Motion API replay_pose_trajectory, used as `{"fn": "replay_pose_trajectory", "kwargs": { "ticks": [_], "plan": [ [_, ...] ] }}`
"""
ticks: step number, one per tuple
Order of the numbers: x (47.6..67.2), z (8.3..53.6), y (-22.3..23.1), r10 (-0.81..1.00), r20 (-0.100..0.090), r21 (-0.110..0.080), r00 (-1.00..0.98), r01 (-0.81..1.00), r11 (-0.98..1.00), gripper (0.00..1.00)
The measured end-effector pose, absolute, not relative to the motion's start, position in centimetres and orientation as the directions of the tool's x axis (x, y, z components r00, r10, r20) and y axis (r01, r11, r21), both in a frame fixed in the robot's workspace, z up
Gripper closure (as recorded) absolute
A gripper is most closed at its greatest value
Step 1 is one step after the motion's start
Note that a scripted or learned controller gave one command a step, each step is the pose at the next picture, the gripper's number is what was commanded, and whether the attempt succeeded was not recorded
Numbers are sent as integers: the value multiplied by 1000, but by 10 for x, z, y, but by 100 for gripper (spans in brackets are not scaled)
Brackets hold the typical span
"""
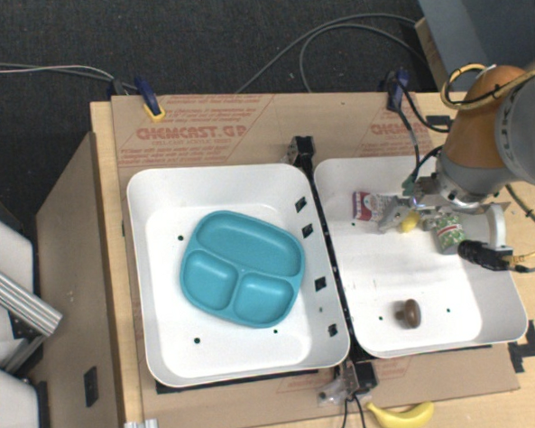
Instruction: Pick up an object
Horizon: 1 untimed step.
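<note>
A banana (402,416) lies at the table's (199,122) front edge. The tool (401,211) hangs in the right bin (365,334), just beside a red packet (365,205) and a green can (447,231), a brown lump (408,313) well below; its grip I cannot tell. The left bin (167,350) holds a teal divided plate (242,268).

Bright, even overhead light; soft shadows, slight blur.
</note>
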<state>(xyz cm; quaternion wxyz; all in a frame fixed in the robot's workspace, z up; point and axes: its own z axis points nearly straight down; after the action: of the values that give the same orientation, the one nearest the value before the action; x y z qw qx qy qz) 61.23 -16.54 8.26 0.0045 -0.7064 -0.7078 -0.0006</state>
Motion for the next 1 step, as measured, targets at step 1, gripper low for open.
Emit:
{"fn": "replay_pose_trajectory", "kwargs": {
  "ticks": [1],
  "plan": [
    [614,97,-167,1000,3,0,-2,1000,2,100]
  ]
}}
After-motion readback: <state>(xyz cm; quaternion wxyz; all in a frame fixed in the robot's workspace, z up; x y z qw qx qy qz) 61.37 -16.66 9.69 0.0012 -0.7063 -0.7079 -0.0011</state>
